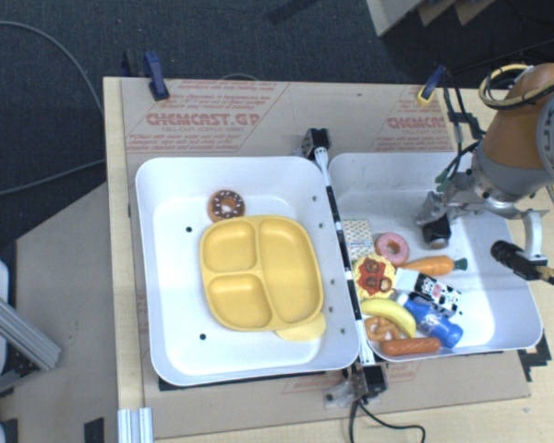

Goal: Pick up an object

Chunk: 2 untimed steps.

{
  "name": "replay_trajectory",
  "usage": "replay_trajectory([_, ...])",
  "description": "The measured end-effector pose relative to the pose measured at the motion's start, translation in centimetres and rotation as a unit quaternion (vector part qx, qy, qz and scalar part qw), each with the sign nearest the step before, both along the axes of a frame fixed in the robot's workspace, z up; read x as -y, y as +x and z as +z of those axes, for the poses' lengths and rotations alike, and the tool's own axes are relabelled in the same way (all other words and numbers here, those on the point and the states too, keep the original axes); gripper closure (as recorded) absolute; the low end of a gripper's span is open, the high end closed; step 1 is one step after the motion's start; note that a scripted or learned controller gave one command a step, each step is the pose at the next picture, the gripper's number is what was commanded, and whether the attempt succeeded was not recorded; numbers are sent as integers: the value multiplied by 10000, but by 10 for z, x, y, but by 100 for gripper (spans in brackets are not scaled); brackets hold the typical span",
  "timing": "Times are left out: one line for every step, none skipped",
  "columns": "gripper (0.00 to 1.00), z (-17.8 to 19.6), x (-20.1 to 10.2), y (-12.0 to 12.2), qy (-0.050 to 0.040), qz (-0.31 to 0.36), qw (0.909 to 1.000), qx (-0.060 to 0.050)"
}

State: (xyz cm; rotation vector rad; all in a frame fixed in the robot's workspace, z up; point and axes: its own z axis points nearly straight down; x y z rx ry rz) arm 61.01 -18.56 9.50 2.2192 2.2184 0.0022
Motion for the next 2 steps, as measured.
replay_trajectory([100, 20, -67, 47, 4, 7, 10000, -5])
replay_trajectory([100, 109, -127, -16, 14, 8, 10000, -23])
